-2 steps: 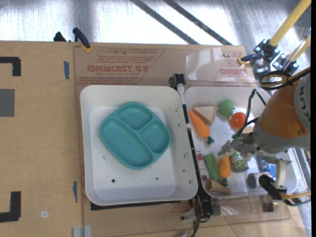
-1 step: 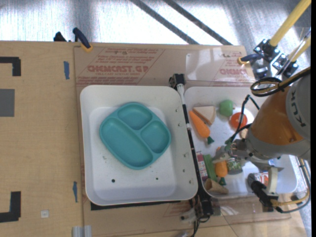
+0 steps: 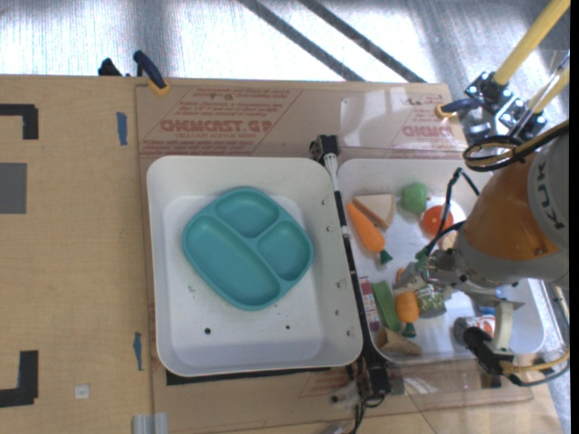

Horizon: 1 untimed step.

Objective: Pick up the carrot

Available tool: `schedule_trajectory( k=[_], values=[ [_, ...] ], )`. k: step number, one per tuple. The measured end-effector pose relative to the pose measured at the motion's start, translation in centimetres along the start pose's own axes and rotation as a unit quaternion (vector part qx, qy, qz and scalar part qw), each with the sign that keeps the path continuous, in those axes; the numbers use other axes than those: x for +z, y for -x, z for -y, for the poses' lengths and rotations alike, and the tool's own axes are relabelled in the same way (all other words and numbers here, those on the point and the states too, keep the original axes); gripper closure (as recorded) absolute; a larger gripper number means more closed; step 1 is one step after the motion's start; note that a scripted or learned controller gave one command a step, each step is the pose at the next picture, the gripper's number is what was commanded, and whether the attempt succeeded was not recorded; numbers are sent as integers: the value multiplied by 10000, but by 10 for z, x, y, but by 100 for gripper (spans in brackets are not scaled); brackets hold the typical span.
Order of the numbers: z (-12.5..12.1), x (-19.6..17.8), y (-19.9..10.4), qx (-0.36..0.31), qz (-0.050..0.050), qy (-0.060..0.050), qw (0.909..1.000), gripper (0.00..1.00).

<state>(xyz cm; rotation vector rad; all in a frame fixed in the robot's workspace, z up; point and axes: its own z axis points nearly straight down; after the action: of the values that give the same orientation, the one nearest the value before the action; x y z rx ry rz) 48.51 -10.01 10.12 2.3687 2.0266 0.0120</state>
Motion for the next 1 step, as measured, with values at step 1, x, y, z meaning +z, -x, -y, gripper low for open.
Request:
schedule_trajectory(
  k=[1],
  values=[
    [2,10,-7,707,-32,-21,9975,100]
  ],
)
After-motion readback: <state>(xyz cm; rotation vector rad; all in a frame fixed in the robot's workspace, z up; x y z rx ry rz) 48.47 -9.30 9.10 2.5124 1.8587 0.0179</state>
